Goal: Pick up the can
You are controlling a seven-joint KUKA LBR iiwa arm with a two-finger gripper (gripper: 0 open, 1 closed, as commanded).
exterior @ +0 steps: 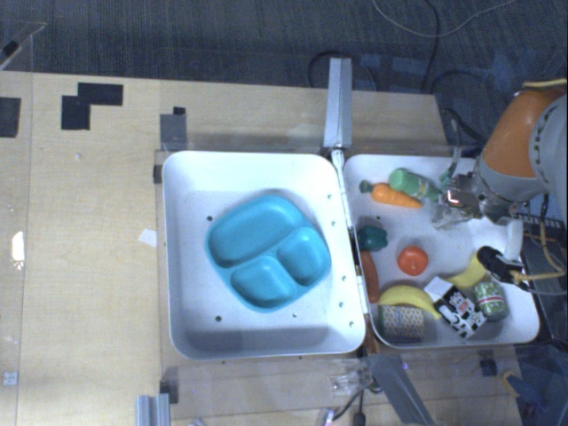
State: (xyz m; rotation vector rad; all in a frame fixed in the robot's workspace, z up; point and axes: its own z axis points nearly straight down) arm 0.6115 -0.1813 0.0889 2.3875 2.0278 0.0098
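Right now the grey arm with its orange band point(522, 136) reaches in from the right, and its two-finger gripper point(457, 200) hangs over the upper part of the right white bin point(529, 327), just beside a green bottle point(410, 183) and an orange carrot point(395, 196). Whether the fingers are spread or pressed together, I cannot tell. The small green-labelled can point(491, 298) sits well apart, in that bin's lower right corner, next to a yellow banana point(406, 296). Over in the left white bin point(186, 264) lies a blue three-compartment plastic tray point(268, 251).
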